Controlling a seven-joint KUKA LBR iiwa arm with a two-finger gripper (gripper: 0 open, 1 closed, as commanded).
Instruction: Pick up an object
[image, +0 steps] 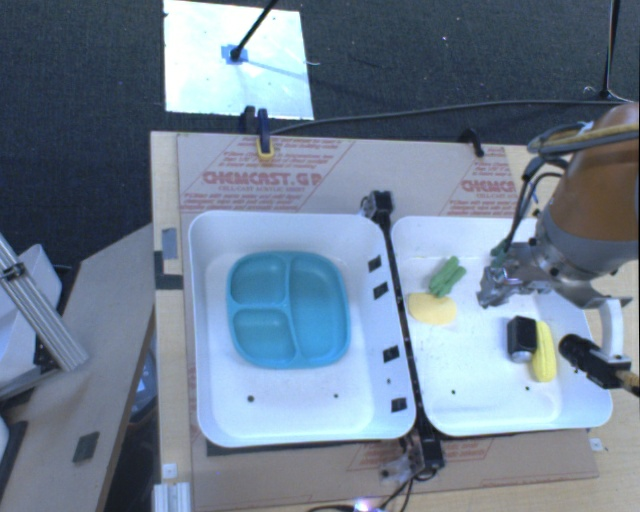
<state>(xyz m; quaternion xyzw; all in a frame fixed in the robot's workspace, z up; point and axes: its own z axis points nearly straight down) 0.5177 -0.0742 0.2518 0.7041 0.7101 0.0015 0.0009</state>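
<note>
In the right bin (480, 410) lie a green piece (446, 275) with a pale yellow flat piece (431, 309) just below it, and further right a small black block (521, 337) beside a yellow banana-shaped piece (543, 350). My gripper (496, 284) hangs over the right bin's upper middle, right of the green piece and above the black block. I see nothing between its fingers.
The left bin (215, 400) holds a blue divided plate (289, 308). A black-clipped divider (395, 320) separates the bins. The arm's orange band and grey body (595, 200) cover the right bin's upper right corner. A black cable crosses the bench's back.
</note>
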